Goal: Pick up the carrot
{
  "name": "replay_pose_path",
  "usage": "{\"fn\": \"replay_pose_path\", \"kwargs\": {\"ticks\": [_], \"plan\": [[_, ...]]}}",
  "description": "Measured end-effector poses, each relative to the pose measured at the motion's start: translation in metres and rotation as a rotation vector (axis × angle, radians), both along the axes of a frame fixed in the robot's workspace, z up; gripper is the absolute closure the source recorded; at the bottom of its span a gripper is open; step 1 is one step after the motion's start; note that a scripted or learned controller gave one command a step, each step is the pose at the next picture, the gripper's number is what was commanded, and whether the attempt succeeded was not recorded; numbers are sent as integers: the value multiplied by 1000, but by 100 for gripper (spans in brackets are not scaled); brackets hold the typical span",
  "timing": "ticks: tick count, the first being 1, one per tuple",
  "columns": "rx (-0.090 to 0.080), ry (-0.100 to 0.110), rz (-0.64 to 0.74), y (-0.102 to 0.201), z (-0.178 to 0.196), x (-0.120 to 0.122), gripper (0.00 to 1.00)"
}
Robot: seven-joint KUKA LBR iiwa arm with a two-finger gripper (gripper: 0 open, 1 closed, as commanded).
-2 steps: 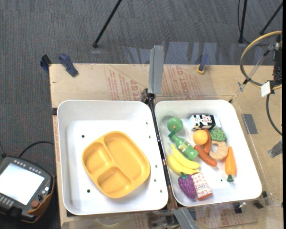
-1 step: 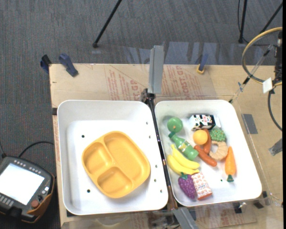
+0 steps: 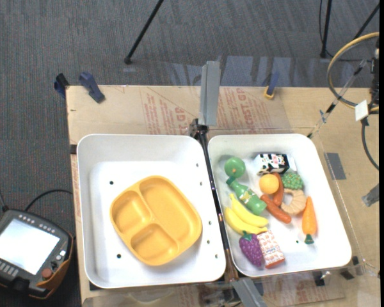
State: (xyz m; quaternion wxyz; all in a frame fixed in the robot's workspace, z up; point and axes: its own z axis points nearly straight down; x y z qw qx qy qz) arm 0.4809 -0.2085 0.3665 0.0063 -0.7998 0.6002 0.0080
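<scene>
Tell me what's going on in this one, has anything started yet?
Nothing is being handled yet. The carrot lies untouched at the right side of the right bin, beside a pile of toy food including bananas, grapes and a small carton. The left bin holds a yellow divided plate.

Two white bins (image 3: 89,171) look like smooth, slightly glossy plastic. A yellow divided plate (image 3: 155,219) has a matt plastic sheen. The toy foods, including the orange carrot (image 3: 309,217) at the right bin's four o'clock, appear smooth moulded plastic. The bench (image 3: 134,110) beneath is brown, matt cardboard with printed red lettering.
</scene>
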Motion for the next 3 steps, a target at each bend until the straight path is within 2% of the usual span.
{"fn": "replay_pose_path", "kwargs": {"ticks": [1,2,3], "plan": [[7,1,-8,0,7,1,100],[-10,-7,366,13,-20,-3,100],[-18,-19,525,7,123,12,100]]}}
